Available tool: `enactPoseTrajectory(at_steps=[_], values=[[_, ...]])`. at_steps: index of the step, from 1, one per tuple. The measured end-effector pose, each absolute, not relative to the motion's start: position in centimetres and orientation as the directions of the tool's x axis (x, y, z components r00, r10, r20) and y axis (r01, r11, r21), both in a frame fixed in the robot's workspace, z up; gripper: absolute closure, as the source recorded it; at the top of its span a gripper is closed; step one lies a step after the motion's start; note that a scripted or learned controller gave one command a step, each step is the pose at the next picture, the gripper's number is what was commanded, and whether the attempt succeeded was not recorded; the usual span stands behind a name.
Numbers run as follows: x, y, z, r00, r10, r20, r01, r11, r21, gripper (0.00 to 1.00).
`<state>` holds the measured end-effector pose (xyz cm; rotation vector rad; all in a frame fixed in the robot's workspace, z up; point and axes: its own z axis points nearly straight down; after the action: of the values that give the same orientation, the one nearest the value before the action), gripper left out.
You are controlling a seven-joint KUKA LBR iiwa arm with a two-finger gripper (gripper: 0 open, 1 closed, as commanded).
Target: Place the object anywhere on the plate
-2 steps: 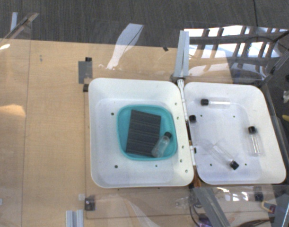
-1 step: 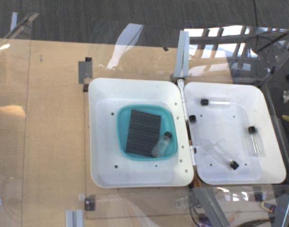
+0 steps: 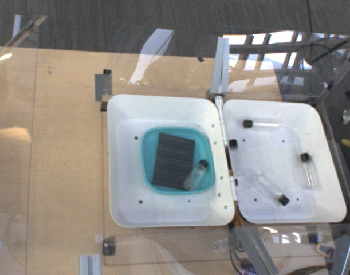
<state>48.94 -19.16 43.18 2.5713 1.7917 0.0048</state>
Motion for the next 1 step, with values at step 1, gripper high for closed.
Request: enactPoseTrajectory(at_steps=[1], values=[[48.94,-19.16,43.19,0.346,0.938,-0.002,0.938,-0.346,0.008,0.00]])
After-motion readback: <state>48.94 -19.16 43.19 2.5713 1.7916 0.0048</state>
